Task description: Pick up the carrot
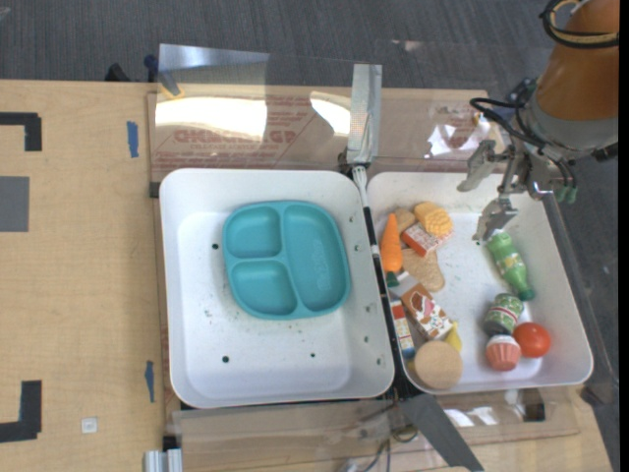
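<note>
The carrot (pixel 391 243) is a small orange cone lying against the left wall of the right bin (pixel 575 347), pointing up and down the view. My gripper (pixel 486 203) hangs over the far right part of that bin, well to the right of the carrot and just above the top of a green bottle (pixel 510 264). Its grey fingers (pixel 494 214) stand open with nothing between them.
Around the carrot lie a yellow-orange pastry (pixel 433 220), a small orange box (pixel 420 240), a snack packet (pixel 427 314) and a round bun (pixel 436 364). A green can (pixel 502 314), a cupcake (pixel 502 352) and a tomato (pixel 533 339) sit at the right. A teal divided plate (pixel 286 259) lies in the left bin (pixel 197 362).
</note>
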